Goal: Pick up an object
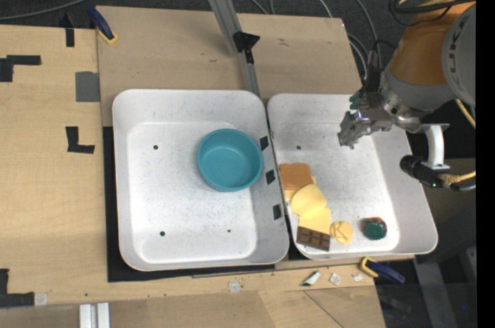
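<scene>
Hovering with grip state unclear, the end effector (352,134) sits well apart from the green ball (374,228).

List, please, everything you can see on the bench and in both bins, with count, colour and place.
bowl: one, teal, left bin, right of centre.
food pieces: about four, orange, yellow and brown, right bin, clustered at its near left.
small ball: one, green and red, right bin, near right corner.
clips: two, blue and yellow, bench edges.
gripper: one, grey, above the right bin's far half, holding nothing visible.
</scene>
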{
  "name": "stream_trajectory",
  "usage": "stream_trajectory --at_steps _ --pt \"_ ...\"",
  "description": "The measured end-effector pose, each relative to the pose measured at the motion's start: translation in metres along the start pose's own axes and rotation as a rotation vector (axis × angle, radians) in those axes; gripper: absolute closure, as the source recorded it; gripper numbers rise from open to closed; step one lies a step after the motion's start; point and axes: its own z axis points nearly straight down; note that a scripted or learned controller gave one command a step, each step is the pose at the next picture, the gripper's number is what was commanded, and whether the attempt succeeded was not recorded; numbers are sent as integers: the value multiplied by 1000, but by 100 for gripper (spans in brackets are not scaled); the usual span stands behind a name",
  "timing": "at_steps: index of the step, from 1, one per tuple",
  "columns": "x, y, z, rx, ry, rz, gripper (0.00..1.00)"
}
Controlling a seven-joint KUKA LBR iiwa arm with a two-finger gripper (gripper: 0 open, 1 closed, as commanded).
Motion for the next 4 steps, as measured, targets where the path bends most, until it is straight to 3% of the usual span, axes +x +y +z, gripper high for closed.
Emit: stream_trajectory --at_steps 4 --pt "224 -26 -8 1 1 -4 100"
